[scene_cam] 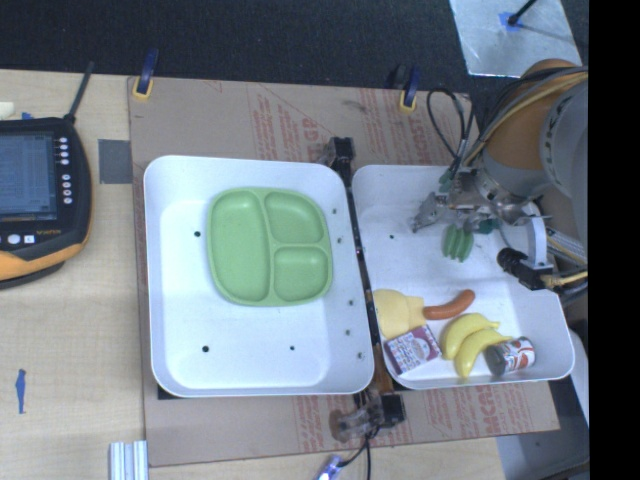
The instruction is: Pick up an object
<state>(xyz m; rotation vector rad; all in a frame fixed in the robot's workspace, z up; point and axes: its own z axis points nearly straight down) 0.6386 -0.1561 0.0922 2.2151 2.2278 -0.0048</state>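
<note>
Your gripper (458, 226) hangs above the right bin (400, 193), fingers pinching a green object (458, 243) clear of the floor, so the pick looks done, with only lifting away left.

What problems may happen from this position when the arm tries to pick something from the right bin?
1. The tool is over the upper part of the right bin, beside a green object, while most items lie at the lower edge; it may close on nothing.
2. The bananas, can, sausage, red packet and yellow piece are crowded, so a grasp there might push neighbours.
3. Loose cables near the wrist could snag.
</note>
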